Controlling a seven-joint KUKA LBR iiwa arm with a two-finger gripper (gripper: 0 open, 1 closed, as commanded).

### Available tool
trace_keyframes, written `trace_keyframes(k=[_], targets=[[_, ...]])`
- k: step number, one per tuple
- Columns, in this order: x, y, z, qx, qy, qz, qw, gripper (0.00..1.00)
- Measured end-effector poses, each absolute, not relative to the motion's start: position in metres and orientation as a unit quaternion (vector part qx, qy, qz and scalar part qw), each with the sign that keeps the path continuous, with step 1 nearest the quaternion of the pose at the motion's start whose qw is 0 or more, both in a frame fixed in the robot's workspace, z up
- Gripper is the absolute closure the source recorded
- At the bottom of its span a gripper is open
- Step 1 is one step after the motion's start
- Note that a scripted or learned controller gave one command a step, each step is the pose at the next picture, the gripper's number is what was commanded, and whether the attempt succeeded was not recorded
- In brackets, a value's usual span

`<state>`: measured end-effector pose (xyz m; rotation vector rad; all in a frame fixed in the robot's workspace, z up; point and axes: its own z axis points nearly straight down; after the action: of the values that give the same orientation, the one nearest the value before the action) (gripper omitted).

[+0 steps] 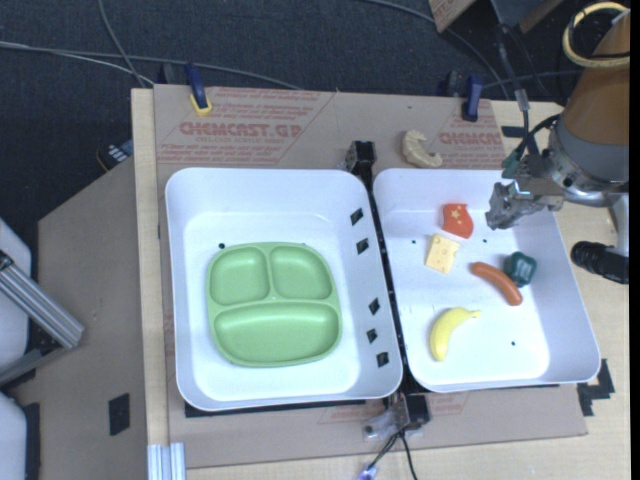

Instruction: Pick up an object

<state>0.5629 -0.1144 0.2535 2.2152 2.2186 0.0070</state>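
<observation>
1. Two-finger gripper (pixel 503 214), grey metal, hanging over the far right part of the right shallow white bin (pixel 560 363); too small and blurred to tell its state, and nothing seen held in it.
2. Nearest to it: a small red block-like toy (pixel 456 219), just to its left on the bin floor, apart from it.
3. Further out: a pale yellow cheese-like wedge (pixel 443 253) just below the red toy; an orange-red sausage-shaped toy (pixel 497 281) lying slantwise, touching or nearly touching a small dark teal object (pixel 520 266); a yellow plastic banana (pixel 449 331) nearer the front edge, well apart from the rest.
4. Step in hand, as a judgement: approach, before any grasp; no object lifted yet.
5. Next move, probably: settling on one target, lowering straight onto it, closing squarely; the red toy looks closest and stands free of neighbours.
6. Pose: grey arm with orange band (pixel 605 93) reaching in from the right, wrist bent downward over the bin's far corner.
7. Beyond: left white bin (pixel 190 268) holding a green divided plastic tray (pixel 273 303); a beige crumpled object (pixel 421 149) on the cardboard outside the bins.
</observation>
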Motion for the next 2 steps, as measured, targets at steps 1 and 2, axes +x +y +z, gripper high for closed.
trace_keyframes(k=[1, 2], targets=[[0.549, -0.067, 0.258, 0.705, 0.709, 0.0006, -0.002, 1.00], [0.550, -0.013, 0.253, 0.705, 0.709, 0.0002, -0.002, 1.00]])
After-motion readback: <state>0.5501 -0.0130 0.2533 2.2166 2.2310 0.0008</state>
